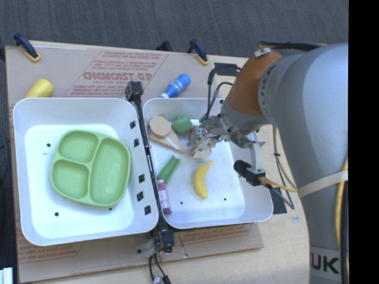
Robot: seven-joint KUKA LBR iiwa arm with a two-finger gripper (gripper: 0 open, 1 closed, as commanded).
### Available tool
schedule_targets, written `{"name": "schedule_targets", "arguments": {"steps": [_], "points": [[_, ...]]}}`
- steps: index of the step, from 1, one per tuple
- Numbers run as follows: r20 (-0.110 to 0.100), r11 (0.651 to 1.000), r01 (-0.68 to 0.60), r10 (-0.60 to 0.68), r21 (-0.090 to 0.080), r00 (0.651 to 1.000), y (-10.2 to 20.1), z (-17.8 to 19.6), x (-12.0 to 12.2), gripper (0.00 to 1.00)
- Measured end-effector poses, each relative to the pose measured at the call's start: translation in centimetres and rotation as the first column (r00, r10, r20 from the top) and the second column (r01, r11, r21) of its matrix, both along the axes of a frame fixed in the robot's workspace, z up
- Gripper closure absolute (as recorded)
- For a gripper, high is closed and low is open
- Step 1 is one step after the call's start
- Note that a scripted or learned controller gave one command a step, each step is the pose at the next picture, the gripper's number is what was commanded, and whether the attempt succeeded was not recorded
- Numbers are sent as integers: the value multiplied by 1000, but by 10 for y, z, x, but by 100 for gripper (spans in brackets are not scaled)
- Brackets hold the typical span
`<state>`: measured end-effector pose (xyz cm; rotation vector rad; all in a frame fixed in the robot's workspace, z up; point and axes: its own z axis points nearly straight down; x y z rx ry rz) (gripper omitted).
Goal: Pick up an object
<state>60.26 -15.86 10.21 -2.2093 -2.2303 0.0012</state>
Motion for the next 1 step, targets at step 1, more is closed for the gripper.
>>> {"name": "schedule_targets", "arguments": {"steps": [1], "points": [[-1, 1000, 6, -6, 0, 1000, 10, 80, -92, 100]]}}
